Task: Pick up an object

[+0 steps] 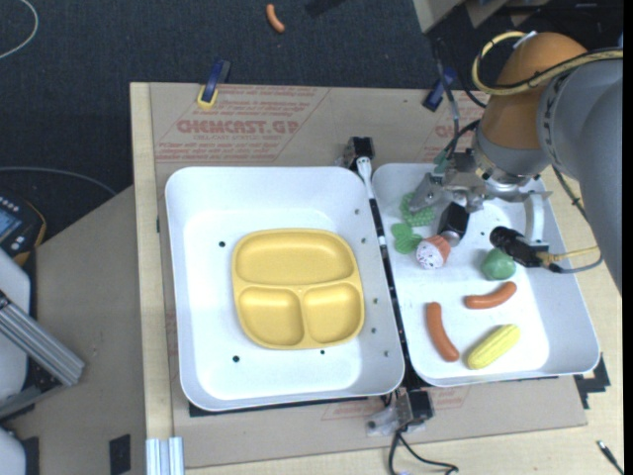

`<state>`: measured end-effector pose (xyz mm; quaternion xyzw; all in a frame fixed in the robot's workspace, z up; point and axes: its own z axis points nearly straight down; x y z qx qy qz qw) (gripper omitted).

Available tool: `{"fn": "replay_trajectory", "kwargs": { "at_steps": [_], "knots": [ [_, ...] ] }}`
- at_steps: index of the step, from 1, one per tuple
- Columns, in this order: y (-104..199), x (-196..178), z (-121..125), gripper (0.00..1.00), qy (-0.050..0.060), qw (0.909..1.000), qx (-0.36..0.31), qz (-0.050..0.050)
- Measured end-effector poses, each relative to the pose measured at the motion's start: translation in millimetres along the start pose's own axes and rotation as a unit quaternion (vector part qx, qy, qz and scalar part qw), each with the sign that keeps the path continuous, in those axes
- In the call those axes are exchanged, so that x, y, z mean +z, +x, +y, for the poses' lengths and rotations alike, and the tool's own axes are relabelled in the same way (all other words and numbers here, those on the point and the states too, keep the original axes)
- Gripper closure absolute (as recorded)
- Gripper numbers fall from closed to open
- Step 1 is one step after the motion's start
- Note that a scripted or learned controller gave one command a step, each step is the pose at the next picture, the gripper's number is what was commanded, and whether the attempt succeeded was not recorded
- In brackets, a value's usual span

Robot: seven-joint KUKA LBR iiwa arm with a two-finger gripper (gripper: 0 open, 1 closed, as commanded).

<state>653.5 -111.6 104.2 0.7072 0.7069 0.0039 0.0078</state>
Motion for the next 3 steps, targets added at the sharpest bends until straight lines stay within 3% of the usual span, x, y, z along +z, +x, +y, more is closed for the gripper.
{"fn": "replay_trajectory", "kwargs": {
  "at_steps": [1, 2, 3],
  "knots": [
    [-1.9, -11.5, 1.7, 1.0, -0.003, 1.0, 0.0, -0.003],
    [-4.4, -56.0, 0.9, 1.0, 0.005, 1.0, 0.0, 0.002],
    [-4.2, -99.9, 3.1, 1.0, 0.004, 1.0, 0.0, 0.002]
  ]
}}
